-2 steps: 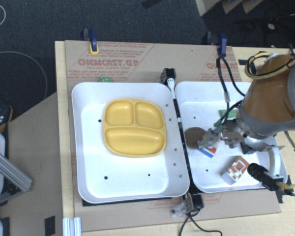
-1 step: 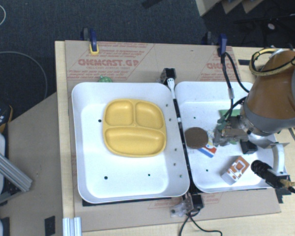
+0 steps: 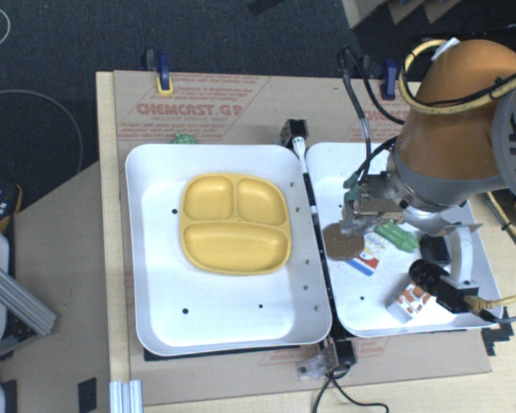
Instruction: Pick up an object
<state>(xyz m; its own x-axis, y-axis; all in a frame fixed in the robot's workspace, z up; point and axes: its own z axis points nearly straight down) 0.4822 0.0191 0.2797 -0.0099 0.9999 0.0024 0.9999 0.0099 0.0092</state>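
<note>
A divided plate [image 3: 236, 224] lies in the left bin [image 3: 155, 299].

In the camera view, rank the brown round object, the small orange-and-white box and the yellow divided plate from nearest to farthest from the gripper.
Measured from the gripper, over the right bin:
1. Brown round object, just below the gripper, in the right bin.
2. Small orange-and-white box, lower right, near the right bin's front edge.
3. Yellow divided plate, off to the left, in the left bin.
</note>
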